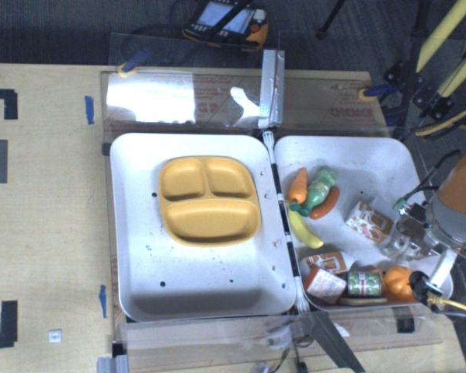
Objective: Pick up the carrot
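**Carrot lies up and to the left of the gripper, across the right bin**

Taken from the left of the camera view, the left bin (132, 231) is seen to hold 1 yellow divided tray (210, 199), lying near its middle. Just past the divider between the 2 bins, the carrot (297, 186) is found in the right bin (373, 150), close against that bin's left wall. Its long axis runs nearly upright in the picture, tilted slightly, with the broad orange end uppermost and the taper directed downward toward the banana (304, 231). A green item (319, 189) and a red-orange piece are pressed against its right flank, so that side is crowded, while the left flank is bounded by the wall.

Further right, a small printed packet (369, 222) is seen on the bin floor, and along the lower edge a can (363, 284) and an orange fruit (398, 283) are lined up.

At the right edge the gripper (410, 235) is placed low over the bin, near the packet. Whether it is released or clenched cannot be told, and nothing is seen grasped.

The carrot is therefore judged to lie leftward and somewhat upward from the gripper, well apart. A closing line set across the carrot's near-vertical axis would likely be required.
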Available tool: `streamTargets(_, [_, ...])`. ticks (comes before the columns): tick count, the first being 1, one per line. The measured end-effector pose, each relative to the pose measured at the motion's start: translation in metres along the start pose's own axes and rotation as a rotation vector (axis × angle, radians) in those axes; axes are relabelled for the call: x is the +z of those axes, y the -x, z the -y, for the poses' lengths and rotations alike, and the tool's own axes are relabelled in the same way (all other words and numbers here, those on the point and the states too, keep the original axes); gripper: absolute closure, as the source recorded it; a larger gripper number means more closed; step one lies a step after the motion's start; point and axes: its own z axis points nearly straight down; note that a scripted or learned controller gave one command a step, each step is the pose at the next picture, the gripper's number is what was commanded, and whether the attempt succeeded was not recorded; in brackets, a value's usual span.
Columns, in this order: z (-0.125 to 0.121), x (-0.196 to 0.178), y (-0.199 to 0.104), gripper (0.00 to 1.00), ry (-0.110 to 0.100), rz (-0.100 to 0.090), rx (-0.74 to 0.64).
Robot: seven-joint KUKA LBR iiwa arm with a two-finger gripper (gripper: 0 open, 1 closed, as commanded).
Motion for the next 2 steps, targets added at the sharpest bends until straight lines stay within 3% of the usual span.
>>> streamTargets(1, [0.041,-0.106,-0.051,1.0,-0.002,0.006,-0.04])
streamTargets(2, [0.078,-0.157,-0.103,1.0,-0.001,0.007,0.185])
